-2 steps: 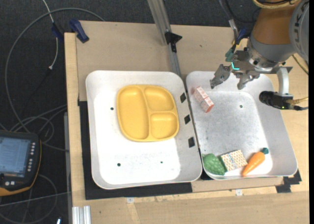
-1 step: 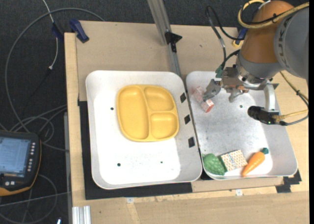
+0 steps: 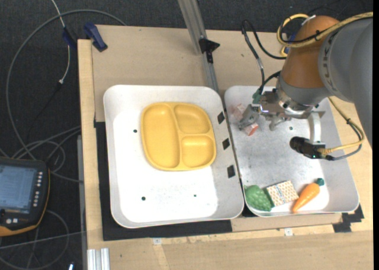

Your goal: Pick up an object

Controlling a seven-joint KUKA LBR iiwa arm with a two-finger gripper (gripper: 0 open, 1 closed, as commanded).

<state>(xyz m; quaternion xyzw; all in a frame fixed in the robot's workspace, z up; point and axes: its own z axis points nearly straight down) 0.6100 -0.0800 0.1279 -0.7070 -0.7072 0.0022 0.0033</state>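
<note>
In the right bin [image 3: 337,174], three small objects lie along the near edge: a green leafy toy [image 3: 258,197], a tan checkered waffle-like piece [image 3: 280,192] and an orange carrot [image 3: 305,196]. My gripper [image 3: 251,121] hangs low over the far left corner of this bin, well away from those three. A small reddish thing [image 3: 252,129] shows right at the gripper's tip, too small to tell what it is or whether it is held. The orange band of the arm [image 3: 305,61] is above and to the right.
The left bin [image 3: 118,144] holds a yellow three-compartment plate [image 3: 177,134]. A metal post [image 3: 195,20] rises behind the bins. A black connector with a yellow cable [image 3: 308,147] hangs over the right bin's middle. A tablet [image 3: 21,189] lies at far left.
</note>
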